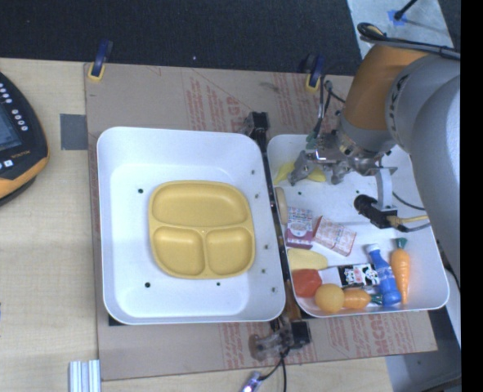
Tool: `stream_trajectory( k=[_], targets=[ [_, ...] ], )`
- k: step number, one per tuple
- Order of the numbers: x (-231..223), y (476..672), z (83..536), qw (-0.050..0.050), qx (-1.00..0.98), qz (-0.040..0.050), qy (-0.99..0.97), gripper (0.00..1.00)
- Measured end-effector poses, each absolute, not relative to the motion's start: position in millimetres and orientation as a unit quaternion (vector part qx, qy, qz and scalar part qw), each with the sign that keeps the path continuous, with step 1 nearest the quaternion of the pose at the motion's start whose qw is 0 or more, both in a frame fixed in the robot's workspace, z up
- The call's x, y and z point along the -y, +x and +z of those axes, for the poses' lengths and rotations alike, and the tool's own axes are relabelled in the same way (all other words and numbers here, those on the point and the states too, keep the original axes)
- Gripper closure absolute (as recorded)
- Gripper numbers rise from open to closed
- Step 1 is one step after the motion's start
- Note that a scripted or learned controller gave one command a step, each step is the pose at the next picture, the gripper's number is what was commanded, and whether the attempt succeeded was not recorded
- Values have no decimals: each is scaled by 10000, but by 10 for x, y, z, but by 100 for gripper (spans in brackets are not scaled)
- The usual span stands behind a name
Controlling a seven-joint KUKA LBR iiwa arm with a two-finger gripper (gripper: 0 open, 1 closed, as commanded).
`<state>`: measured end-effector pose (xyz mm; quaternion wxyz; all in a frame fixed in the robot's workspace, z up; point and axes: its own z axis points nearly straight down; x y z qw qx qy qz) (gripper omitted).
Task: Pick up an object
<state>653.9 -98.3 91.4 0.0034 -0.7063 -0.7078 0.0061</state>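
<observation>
My gripper [319,172] hangs low over the far end of the right bin [425,243], its fingers spread apart with bare bin floor between them. A small yellow piece [286,172] lies just left of the left finger, against the bin's wall. Nearer the camera lie two pink-and-white packets [301,227] [335,237], a yellow wedge [306,260], a red tomato-like piece [306,282], an orange fruit [329,298], a black-and-white carton [357,276], a blue bottle [384,278] and a carrot [400,269].
The left bin [118,219] holds a yellow divided plate [202,227]. A pendant with a screen [0,141] lies at the bench's left edge. The grey arm with its orange band [388,80] fills the upper right.
</observation>
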Motion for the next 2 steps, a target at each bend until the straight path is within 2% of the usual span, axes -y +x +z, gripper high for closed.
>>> stream_trajectory(
  k=[2],
  targets=[
    [1003,6543,913,34,7076,50,-7065,0]
  ],
)
